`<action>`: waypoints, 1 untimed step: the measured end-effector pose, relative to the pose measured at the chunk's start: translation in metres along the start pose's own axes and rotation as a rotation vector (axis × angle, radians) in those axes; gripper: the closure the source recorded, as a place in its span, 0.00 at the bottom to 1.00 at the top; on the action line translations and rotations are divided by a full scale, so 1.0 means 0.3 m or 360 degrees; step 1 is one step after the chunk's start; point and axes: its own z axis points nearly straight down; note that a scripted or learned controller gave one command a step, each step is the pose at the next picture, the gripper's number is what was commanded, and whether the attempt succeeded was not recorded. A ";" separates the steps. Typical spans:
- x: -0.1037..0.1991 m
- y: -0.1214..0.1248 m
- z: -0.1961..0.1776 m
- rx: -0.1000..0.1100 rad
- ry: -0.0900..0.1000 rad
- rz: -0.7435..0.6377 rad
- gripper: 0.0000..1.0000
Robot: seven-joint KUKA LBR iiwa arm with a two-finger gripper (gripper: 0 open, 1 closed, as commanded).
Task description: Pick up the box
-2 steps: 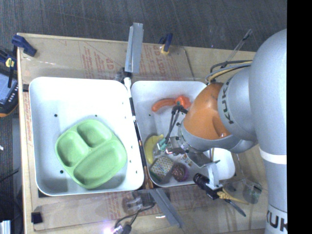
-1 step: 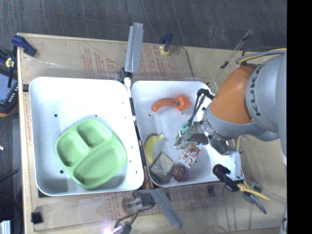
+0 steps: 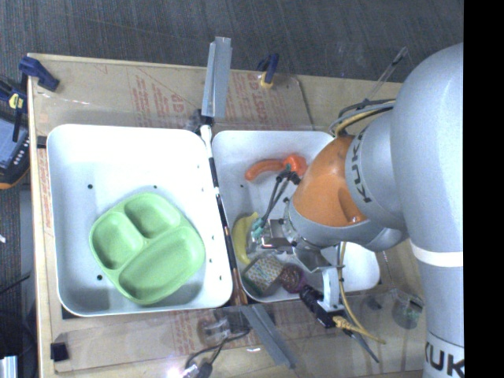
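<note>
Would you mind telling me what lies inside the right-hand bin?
The right bin holds an orange tool, a yellow item and a patterned box. The arm covers the rest.

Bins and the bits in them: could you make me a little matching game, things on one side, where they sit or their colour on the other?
Things:
1. plate
2. orange tool
3. box
4. clamp

Descriptions:
A. patterned, near the right bin's front edge
B. green, three sections, in the left bin
C. blue and yellow, on the bench's far edge
D. at the back of the right bin

Pairs: 1-B, 2-D, 3-A, 4-C
</note>
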 end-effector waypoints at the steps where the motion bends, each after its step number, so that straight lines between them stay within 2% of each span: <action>1: -0.133 0.008 -0.502 -0.0003 -0.0001 -0.0084 0.00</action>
